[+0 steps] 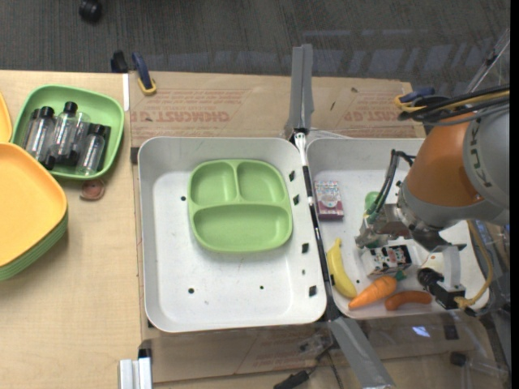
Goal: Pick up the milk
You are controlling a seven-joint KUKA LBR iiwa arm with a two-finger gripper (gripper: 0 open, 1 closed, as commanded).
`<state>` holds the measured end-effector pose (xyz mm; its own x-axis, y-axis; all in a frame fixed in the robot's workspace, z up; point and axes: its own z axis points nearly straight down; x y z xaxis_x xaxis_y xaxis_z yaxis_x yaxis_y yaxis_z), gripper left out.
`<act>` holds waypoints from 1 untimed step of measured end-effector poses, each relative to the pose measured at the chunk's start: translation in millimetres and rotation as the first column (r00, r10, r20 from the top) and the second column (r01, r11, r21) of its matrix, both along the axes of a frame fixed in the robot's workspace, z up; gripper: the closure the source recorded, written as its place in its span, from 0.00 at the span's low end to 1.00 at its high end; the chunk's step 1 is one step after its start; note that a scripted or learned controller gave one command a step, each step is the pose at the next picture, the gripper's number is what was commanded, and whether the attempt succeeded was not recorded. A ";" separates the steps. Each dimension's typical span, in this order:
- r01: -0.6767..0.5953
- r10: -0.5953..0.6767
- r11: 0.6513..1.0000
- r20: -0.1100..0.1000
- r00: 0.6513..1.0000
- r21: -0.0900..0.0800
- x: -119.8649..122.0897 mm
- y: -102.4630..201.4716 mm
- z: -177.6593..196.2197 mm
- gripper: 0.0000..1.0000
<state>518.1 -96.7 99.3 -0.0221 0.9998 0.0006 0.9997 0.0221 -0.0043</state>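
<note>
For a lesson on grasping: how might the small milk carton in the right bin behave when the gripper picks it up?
The milk carton looks small and boxy, so probably light and unlikely to roll. It lies flat, clear of the banana, so it should not tip. Its printed faces may be somewhat slippery.

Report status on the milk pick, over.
Gripper low in right bin, grip state unreadable. Milk carton lies apart at bin's left side, untouched. Banana, carrot crowd near gripper.

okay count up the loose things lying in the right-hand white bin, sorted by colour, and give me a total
Yellow: 1, the curved yellow banana
Orange: 2, the orange carrot and the orange-red sausage-shaped piece
Pink and white: 1, the small pink-and-white milk carton
Green: 1, a green item partly hidden by the arm
Total: 5
</note>
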 end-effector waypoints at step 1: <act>-0.093 0.093 0.996 0.003 0.996 -0.001 46.8 -27.3 17.4 1.00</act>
